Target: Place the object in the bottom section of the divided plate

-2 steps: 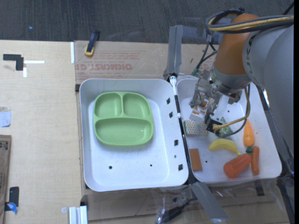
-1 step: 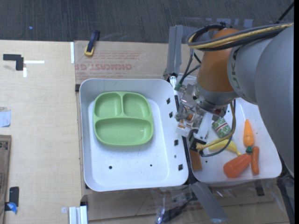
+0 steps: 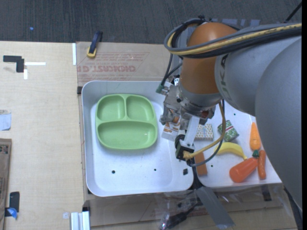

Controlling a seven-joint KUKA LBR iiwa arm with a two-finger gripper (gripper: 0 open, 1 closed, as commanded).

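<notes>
A light green divided plate [image 3: 126, 121] lies in the left white bin [image 3: 129, 176], with two small sections at its far side and one wide section nearer the front. The arm reaches in from the right, and my gripper [image 3: 171, 121] hangs over the seam between the two bins, just right of the plate. Small items sit beneath it, among them a white and orange piece [image 3: 169, 129]. The arm's body hides the fingers.
The right bin [image 3: 240, 178] holds a banana [image 3: 229, 149], an orange pepper-like toy [image 3: 242, 169], carrots [image 3: 255, 136], a green packet [image 3: 228, 130], a patterned box [image 3: 205, 132] and a brown block [image 3: 201, 168]. A yellow-handled tool [image 3: 94, 44] lies on the cardboard behind.
</notes>
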